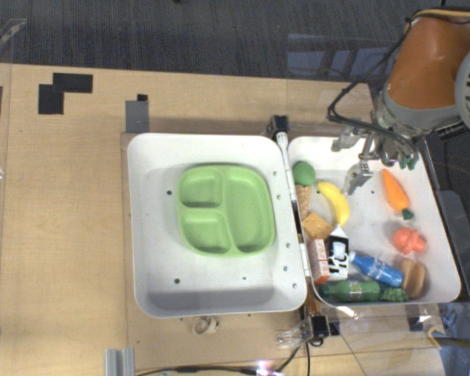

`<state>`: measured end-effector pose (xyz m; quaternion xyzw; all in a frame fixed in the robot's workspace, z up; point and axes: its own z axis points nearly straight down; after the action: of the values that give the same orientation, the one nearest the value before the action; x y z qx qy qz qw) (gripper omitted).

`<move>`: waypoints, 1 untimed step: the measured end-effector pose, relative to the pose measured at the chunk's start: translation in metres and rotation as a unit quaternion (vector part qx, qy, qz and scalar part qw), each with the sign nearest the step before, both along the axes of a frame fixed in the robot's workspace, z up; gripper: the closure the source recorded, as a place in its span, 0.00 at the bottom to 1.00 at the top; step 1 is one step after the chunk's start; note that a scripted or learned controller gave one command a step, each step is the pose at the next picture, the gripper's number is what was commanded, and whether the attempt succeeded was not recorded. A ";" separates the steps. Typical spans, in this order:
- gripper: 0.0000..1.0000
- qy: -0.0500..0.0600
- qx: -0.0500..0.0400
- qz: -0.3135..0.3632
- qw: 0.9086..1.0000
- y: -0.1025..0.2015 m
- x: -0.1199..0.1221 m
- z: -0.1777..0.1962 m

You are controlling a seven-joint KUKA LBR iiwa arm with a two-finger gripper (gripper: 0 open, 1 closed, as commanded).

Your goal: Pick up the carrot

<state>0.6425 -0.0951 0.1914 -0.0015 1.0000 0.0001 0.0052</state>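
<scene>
The carrot (395, 191) is orange with a green stub at its near end. It lies flat in the right bin (446, 245), close to the far right wall. My gripper (380, 168) hangs over the far end of that bin, just left of the carrot and above it. Its fingers (358, 178) stand open with nothing between them. The carrot lies apart from the fingers, and nothing rests on it.
The right bin also holds a banana (334, 200), a green round fruit (303, 172), a red fruit (408, 240), a blue bottle (376, 269), a cucumber (351, 290) and a brown bun (413, 276). A green divided plate (223, 210) sits in the left bin (153, 233).
</scene>
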 end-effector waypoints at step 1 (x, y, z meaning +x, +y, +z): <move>0.00 -0.001 -0.002 0.089 0.996 -0.065 -0.005 -0.016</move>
<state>0.6373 -0.1606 0.1754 -0.0909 0.9958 -0.0016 0.0058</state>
